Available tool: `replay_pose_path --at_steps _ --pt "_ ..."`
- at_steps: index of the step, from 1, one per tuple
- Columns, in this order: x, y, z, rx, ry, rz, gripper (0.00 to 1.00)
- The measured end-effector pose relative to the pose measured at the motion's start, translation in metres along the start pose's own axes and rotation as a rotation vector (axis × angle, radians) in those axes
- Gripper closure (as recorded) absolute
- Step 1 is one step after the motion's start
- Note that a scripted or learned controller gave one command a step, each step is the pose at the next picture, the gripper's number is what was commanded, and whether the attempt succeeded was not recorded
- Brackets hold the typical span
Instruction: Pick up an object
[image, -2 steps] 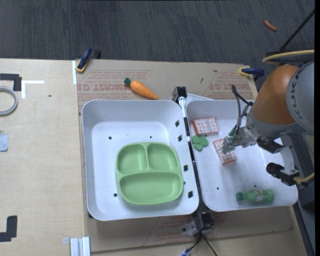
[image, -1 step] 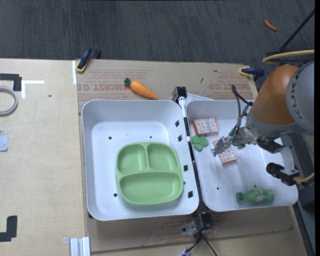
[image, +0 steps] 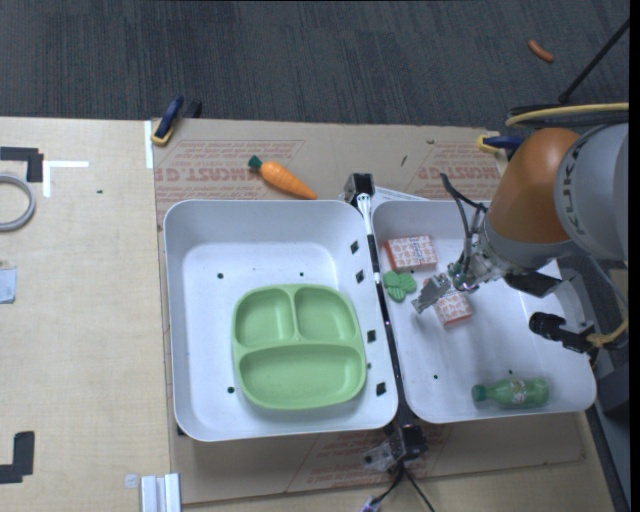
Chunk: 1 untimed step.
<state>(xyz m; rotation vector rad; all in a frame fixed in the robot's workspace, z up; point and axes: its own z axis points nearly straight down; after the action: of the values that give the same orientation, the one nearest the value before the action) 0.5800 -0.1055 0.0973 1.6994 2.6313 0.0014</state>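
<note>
1. Right now, no pick completed, judging by the scene: two-finger gripper (image: 437, 292) low in the right-hand shallow white bin (image: 560, 385), nothing lifted clear of the floor.
2. Fingers too small and dark to read: cannot tell whether apart, together, or clamped on anything.
3. Nearest candidate: small red-and-white printed box (image: 455, 309), lying flat on the bin floor just beside the gripper tip, apparently touching or nearly so; contact not certain.
4. Look of that small box: blocky, cardboard-like, reddish faces with pale print, turned at a slant to the bin walls; probably light and rigid, easy to pinch across its narrow sides.
5. Other pickable things in the same bin: larger flat red-and-white printed packet (image: 411, 252) toward the far-left corner; crumpled green leaf-like toy (image: 400, 285) just below it, near the dividing wall; green plastic bottle (image: 512, 392) on its side near the front edge, well apart from the gripper.
6. Left-hand shallow white bin (image: 190, 300): only a pale green divided plastic plate (image: 298, 347), resting flat.
7. Outside the bins: orange toy carrot with green top (image: 282, 177) on the cardboard behind them.
8. Left to do, by estimate: secure a hold on one object, most likely the small box, then raise it free of the bin.
</note>
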Motion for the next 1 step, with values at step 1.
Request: replay_pose_path --at_steps 1 --pt "-0.0022 0.0018 -0.0113 -0.007 -0.006 0.000 1.00"
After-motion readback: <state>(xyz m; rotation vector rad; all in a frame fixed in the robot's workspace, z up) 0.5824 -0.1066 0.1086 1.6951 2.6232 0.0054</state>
